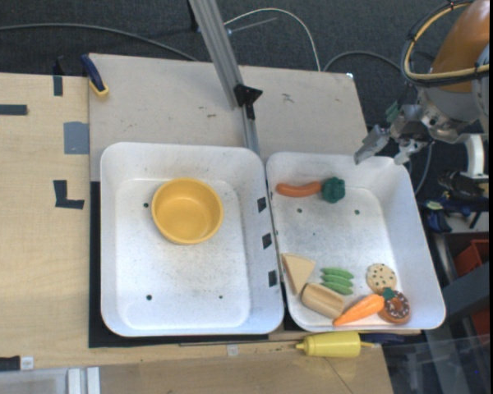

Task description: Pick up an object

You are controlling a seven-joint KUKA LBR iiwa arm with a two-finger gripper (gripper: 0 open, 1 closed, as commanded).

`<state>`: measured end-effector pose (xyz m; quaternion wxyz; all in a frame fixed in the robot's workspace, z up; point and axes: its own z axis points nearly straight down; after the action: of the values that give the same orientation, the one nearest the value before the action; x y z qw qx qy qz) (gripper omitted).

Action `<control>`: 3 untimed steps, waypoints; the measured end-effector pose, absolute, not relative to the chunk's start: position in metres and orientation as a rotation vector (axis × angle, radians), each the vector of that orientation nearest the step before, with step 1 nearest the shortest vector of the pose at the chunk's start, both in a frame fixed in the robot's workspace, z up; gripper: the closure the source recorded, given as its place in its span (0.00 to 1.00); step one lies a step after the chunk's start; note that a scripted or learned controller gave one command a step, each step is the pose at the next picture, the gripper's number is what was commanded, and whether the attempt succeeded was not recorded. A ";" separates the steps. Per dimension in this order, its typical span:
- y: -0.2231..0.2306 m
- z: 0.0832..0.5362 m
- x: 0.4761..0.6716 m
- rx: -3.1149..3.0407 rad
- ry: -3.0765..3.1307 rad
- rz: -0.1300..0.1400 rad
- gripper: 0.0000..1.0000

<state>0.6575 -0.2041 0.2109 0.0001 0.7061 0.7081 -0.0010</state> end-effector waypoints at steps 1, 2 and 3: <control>-0.204 0.211 0.657 2.219 2.224 -0.004 0.00; -0.195 0.157 0.651 2.223 2.227 -0.007 0.00; -0.197 0.092 0.647 2.222 2.227 -0.008 0.00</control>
<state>0.6474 -0.1975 0.0924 -0.0023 0.7063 0.7080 -0.0027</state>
